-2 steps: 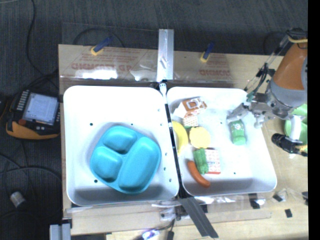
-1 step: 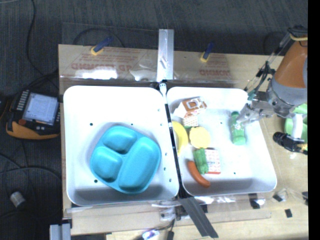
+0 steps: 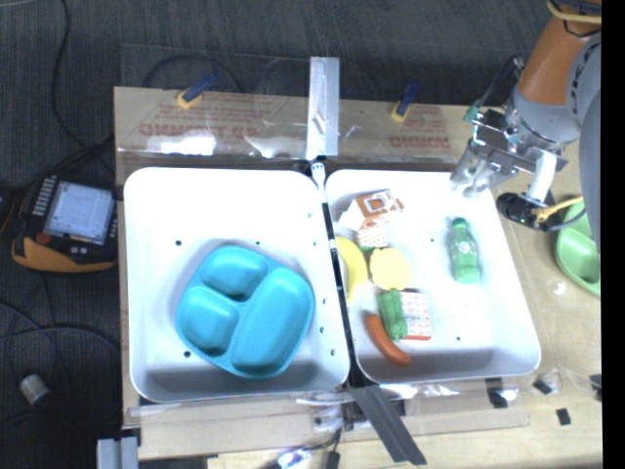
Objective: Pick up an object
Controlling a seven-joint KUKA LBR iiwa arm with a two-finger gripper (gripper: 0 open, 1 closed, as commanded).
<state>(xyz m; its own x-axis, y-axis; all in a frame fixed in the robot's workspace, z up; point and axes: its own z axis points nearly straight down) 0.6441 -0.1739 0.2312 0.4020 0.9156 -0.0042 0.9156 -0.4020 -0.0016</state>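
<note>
Nearby, claw (image 3: 473, 178), green bottle (image 3: 463, 250), blue tray (image 3: 247, 308)

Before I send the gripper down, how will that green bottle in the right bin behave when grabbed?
The green bottle lies on its side, apart from the other items, so a nudge would probably roll it. It looks like smooth plastic, likely light and a bit slippery. The gripper sits above it near the bin's far rim.

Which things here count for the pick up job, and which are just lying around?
For the job: gripper, green bottle, banana, orange carrot, small box, right bin.

Lying about: blue divided tray, left bin, handheld device, yellow clamps.
</note>
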